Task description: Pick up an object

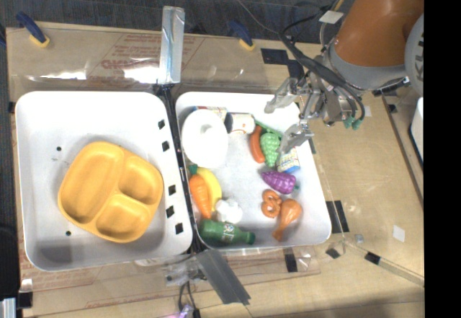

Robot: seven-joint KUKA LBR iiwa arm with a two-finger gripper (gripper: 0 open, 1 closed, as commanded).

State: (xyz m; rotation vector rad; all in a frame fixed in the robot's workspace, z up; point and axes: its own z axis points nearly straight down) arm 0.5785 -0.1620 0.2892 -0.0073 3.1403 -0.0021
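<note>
Just beneath the gripper (287,120): green grapes (270,148).

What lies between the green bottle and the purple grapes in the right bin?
In the camera view, between the green bottle and the purple grapes lie the pretzel and the chicken drumstick; white bin floor shows around them.

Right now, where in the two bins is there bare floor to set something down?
Left bin: bare floor rings the yellow tray, widest along the top. Right bin: one small patch between the banana and purple grapes. Elsewhere it is crowded, especially under the end effector.
</note>
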